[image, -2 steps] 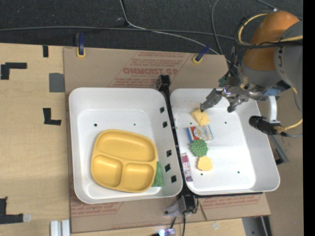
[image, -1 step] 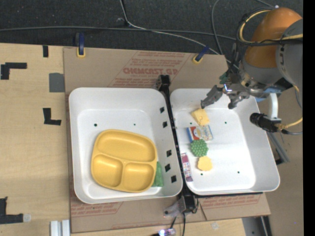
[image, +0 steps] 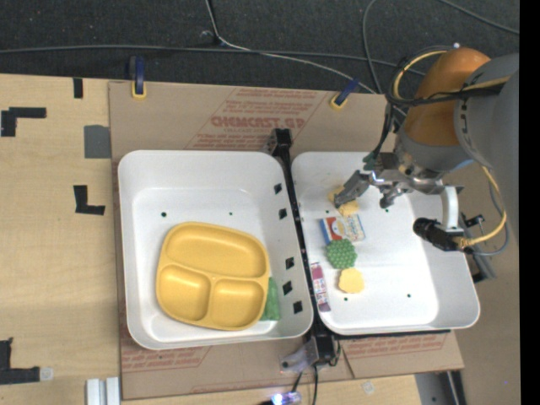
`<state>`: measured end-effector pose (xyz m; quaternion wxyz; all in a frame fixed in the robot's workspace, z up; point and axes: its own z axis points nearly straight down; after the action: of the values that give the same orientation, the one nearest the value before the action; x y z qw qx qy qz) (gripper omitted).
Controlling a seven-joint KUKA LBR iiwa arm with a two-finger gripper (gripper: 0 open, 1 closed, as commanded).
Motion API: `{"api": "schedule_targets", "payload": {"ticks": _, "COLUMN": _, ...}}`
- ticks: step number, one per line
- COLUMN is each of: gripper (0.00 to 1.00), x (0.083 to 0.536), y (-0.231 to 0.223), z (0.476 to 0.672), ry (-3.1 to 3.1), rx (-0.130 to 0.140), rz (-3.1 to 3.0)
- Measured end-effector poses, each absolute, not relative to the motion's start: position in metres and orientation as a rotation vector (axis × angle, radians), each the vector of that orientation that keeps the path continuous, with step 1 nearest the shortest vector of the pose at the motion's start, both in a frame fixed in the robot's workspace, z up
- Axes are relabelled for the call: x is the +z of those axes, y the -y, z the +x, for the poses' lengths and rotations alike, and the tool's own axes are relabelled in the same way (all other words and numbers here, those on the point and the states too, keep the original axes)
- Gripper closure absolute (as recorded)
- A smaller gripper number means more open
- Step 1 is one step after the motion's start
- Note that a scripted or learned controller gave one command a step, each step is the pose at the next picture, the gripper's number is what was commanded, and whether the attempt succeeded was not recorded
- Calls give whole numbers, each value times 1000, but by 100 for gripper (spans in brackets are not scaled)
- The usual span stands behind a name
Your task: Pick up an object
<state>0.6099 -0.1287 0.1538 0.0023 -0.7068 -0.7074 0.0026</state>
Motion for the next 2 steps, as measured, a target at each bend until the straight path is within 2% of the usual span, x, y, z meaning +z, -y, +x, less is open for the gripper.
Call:
{"api": "schedule_targets", "payload": {"ticks": 1, "gripper": 0, "x": 100, "y": 120, "z": 602, "ry": 2219, "rx": 7, "rz": -2216}}
{"api": "schedule_targets", "payload": {"ticks": 2, "gripper": 0, "x": 84, "y": 119, "z": 602, "ry": 2223, "rx": 3, "rz": -2220}}
